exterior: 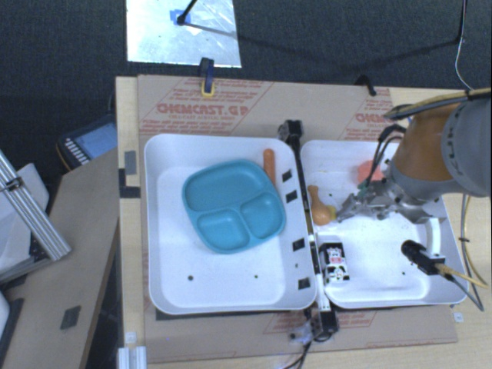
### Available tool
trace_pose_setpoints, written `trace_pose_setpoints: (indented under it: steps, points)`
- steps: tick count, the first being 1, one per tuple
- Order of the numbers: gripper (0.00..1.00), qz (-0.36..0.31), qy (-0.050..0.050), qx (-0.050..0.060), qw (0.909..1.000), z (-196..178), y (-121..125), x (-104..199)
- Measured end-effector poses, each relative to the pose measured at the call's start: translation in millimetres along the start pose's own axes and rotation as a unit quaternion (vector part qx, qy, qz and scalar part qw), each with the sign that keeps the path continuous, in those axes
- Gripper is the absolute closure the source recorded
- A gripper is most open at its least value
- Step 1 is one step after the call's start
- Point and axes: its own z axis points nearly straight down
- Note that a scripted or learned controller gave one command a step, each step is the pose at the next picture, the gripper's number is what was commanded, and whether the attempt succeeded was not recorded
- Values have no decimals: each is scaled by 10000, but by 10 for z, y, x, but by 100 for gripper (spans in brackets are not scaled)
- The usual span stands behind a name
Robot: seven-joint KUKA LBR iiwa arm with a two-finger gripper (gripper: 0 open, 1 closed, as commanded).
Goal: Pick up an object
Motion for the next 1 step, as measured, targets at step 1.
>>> trace_pose_setpoints:
  steps: [1]
  points:
    - [100, 3, -7, -21, 10000, -130, 11, -5]
